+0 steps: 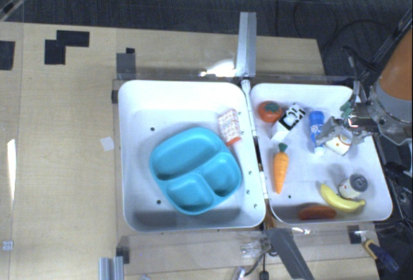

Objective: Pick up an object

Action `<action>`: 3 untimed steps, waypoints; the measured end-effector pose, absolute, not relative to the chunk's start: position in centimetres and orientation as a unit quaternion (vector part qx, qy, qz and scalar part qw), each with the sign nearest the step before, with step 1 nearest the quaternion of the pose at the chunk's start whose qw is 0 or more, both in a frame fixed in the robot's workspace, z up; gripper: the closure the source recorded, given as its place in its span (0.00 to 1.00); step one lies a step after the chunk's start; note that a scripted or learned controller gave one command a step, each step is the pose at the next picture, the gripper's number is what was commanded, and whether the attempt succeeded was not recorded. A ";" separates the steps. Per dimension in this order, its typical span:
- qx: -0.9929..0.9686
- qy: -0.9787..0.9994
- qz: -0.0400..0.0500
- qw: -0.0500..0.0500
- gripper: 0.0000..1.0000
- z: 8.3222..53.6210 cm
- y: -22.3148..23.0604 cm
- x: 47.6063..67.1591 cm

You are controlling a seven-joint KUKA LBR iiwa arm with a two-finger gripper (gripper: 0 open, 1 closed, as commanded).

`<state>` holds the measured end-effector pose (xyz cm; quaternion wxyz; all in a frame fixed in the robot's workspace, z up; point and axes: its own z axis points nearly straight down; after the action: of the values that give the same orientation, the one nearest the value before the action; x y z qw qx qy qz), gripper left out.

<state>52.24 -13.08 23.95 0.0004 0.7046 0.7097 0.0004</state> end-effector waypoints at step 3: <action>0.709 0.705 0.002 0.001 1.00 11.6 -8.5 56.2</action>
<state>56.20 -8.52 11.57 0.0014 0.7094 0.7048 0.0023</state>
